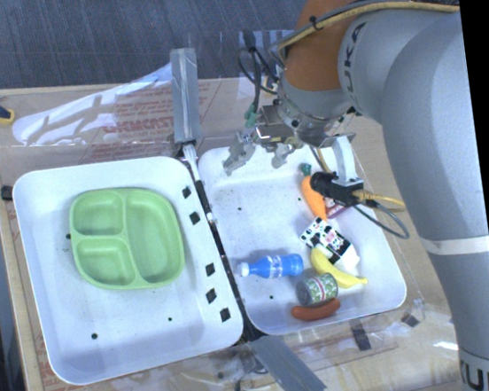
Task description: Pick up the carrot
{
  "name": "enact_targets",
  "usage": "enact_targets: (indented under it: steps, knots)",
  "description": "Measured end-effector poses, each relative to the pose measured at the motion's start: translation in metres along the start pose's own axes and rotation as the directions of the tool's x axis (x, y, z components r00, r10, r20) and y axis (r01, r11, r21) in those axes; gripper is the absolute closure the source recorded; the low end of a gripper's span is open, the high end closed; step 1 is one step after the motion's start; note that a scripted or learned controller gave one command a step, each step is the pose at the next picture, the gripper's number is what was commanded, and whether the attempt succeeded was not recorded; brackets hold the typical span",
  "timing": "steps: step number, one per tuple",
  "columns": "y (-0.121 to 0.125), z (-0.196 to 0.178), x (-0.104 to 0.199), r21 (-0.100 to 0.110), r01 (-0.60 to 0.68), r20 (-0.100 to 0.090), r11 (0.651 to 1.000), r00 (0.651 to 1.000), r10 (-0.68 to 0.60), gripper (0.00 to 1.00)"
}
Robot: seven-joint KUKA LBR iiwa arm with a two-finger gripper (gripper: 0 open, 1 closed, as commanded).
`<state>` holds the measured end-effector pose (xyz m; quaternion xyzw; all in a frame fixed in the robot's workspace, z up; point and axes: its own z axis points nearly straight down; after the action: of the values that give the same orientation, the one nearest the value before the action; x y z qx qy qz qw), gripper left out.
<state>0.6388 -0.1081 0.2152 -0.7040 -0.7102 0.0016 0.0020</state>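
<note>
Carrot (312,195) lies in the right bin (257,224) near its far right side, just beyond the black-and-white carton (328,239), with the banana (337,273), can (317,290), sausage (316,310) and blue bottle (272,267) nearer the front of that bin. Pincer (258,148) hovers over the right bin's far edge, left of the carrot and apart from it, fingers spread with nothing between them. Green divided plate (127,237) sits in the left bin (57,331), left of the right bin.
</note>
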Motion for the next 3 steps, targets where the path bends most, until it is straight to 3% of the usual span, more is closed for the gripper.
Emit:
enact_targets:
  steps: [1,2,3]
  knots:
    - [-0.019,0.042,-0.044,-0.001,-0.031,0.002,1.0,1.0,0.031,0.0]
    - [-0.081,0.006,-0.087,-0.002,-0.066,0.001,0.998,0.998,0.066,0.0]
    - [-0.084,-0.017,-0.049,-0.002,-0.368,0.0,0.93,0.93,0.368,0.0]
